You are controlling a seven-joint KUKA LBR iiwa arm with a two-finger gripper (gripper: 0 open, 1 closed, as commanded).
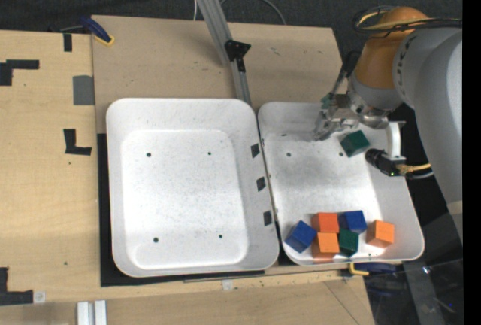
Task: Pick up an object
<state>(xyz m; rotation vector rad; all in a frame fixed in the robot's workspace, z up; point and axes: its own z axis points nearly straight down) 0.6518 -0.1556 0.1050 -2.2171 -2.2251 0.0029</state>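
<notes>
Two shallow white bins are set side by side on the worktop (pixel 45 165): the left bin (pixel 120 120) and the right bin (pixel 301 165). Six small blocks are gathered at the near edge of the right bin: a blue block (pixel 301 235), an orange block (pixel 327 222), a second orange block (pixel 327 243), a dark blue block (pixel 353 221), a dark green block (pixel 348 241) and, a little apart to the right, a third orange block (pixel 382 232). A seventh piece, a green block (pixel 354 142), is seen in the far part of the same bin, well apart from the cluster.

The pincer (pixel 329 123) is placed over the far corner of the right bin, just beside the green block and to its left. The block is not seen between the fingers, so no hold can be claimed. Whether the pincer is parted or closed cannot be told at this slant and size.

As a judgement, the task is taken to be unfinished: an approach has been made, but nothing is seen lifted clear of the bin. What is left is a secure grip on one object, most plausibly the green block nearby, and a lift.
</notes>
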